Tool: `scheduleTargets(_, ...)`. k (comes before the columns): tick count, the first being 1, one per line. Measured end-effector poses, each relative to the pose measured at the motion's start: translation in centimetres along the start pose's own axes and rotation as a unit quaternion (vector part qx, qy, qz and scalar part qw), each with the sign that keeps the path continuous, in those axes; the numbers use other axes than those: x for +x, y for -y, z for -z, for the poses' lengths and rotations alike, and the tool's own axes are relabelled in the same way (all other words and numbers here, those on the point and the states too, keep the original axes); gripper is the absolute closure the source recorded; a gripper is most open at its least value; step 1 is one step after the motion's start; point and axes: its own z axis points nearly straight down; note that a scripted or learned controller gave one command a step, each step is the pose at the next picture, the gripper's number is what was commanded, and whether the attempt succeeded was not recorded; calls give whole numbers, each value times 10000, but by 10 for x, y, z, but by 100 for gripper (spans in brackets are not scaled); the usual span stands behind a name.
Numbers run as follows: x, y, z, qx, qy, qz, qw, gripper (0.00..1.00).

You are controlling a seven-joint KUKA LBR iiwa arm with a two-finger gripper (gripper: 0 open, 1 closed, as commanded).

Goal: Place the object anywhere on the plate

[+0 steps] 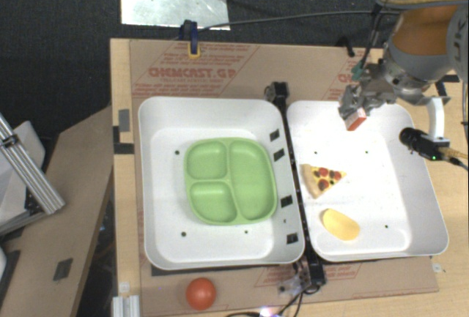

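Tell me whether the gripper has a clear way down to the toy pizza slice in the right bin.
Probably yes. The pizza slice lies flat and apart from the yellow oval piece, with nothing over it; the gripper hovers in the same white bin.

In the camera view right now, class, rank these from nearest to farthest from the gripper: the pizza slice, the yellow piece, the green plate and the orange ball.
From the gripper:
1. Pizza slice, right bin, near the divider.
2. Yellow piece, right bin, toward the front.
3. Green plate, left bin.
4. Orange ball, on the bench in front of the left bin.

Smooth matt green plastic plate (230,181)
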Motion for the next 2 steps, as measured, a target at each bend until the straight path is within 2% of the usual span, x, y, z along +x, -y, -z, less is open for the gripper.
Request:
scheduleTargets(1,50,3,-3,-2,-1,6,10000,100)
scheduleTargets(2,101,15,-25,5,-3,1,10000,100)
